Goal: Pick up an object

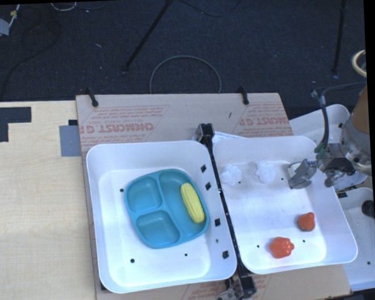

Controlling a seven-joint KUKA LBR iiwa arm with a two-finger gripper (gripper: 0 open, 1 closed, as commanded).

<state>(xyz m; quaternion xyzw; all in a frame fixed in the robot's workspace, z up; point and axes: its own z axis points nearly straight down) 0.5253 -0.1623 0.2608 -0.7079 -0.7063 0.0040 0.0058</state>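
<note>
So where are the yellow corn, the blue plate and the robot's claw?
Yellow corn [192, 202], camera view, middle of the cob.
Blue plate [155, 226], camera view, bare lower compartment.
Gripper [313, 175], camera view, midway between its fingertips.

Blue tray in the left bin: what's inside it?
The blue tray has three compartments. A yellow corn cob lies in the long compartment on the right; the other two show bare blue. Whatever is under the corn is hidden.

Looks like a robotics lab: two white bins [269, 268] clamped on a cardboard sheet [173, 115], cables [183, 71] trailing over dark carpet, tripod legs [147, 32].
</note>
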